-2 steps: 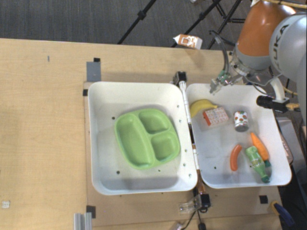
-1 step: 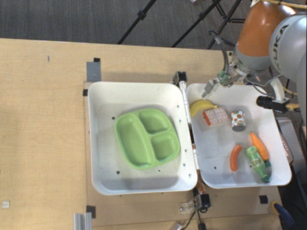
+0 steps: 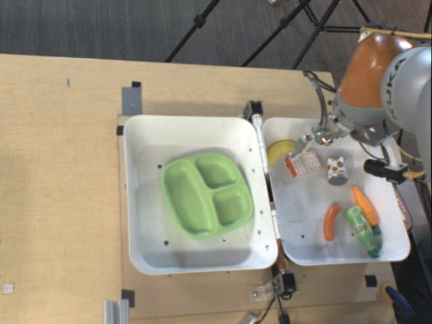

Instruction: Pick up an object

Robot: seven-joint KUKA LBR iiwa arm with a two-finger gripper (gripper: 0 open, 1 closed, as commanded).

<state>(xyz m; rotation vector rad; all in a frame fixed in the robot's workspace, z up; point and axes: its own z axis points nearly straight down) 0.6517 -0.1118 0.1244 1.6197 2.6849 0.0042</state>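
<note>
The worktop (image 3: 61,181) is pale wood and it carries two shallow white bins side by side. The left bin (image 3: 145,147) holds one green divided plate (image 3: 206,194) with three compartments, lying flat near the middle of the bin. The right bin (image 3: 304,238) holds several small things. The grey arm (image 3: 405,93) with its orange band comes in from the right, above the far corner of this bin.

The pincer (image 3: 317,138) hangs over the far part of the right bin, above a small packet (image 3: 304,164) that is white and red. I cannot tell if the pincer is open or closed, and I see nothing clearly held in it.

A yellow banana (image 3: 280,151) lies at the far left side of the right bin, just beside the packet. A small can (image 3: 336,170) stands to the right of the packet. Nearer the front lie a green bottle (image 3: 361,229), an orange carrot (image 3: 365,206) touching it, and a red-orange sausage shape (image 3: 329,221) to their left, apart from them.
</note>
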